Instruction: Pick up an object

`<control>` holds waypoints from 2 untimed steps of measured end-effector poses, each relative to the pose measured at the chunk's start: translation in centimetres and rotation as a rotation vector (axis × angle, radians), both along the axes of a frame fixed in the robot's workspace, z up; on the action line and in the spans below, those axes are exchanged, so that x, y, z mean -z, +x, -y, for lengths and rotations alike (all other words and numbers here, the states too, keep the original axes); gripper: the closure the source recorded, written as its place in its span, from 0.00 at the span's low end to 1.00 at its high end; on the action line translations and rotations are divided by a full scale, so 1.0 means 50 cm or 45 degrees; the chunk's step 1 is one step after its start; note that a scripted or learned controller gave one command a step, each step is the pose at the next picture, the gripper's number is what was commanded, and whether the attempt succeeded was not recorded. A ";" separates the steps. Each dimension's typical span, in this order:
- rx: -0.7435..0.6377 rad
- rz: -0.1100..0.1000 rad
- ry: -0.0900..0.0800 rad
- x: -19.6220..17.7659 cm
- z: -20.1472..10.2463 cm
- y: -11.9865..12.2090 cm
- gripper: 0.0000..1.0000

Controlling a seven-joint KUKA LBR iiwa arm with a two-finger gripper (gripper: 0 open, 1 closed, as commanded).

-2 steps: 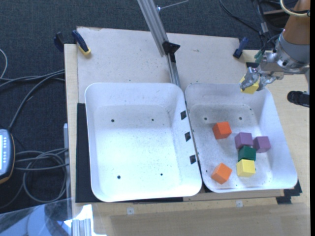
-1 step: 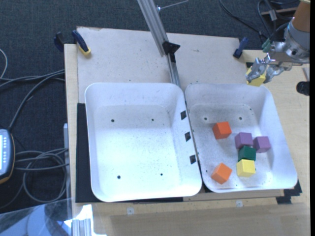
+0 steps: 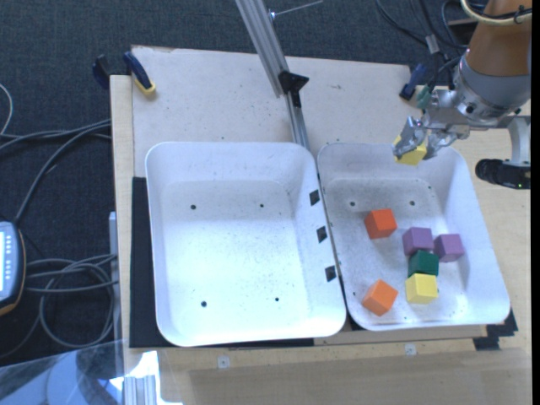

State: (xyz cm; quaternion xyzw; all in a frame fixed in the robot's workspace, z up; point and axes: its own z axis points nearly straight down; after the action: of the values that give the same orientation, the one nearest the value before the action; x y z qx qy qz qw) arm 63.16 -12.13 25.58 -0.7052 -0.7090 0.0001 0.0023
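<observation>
You are looking down on two white bins side by side on a bench. The left bin has nothing but small dark specks on its floor. The right bin has six blocks in it: an orange block near the middle, two purple blocks close together, a green block just below them, a yellow block touching the green one, and another orange block near the front edge. The gripper hangs over the far edge of the right bin, and you can see a small yellow block between its fingers, lifted off the bin.
</observation>
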 end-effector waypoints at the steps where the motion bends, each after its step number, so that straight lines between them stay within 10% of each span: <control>1: 0.000 0.000 0.000 0.012 -0.093 -0.025 1.00; 2: -0.001 0.001 0.000 -0.004 -0.197 -0.077 1.00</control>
State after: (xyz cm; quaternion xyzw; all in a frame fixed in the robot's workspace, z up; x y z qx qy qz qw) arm 59.33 -2.27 25.77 -0.7049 -0.7093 -0.0002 0.0023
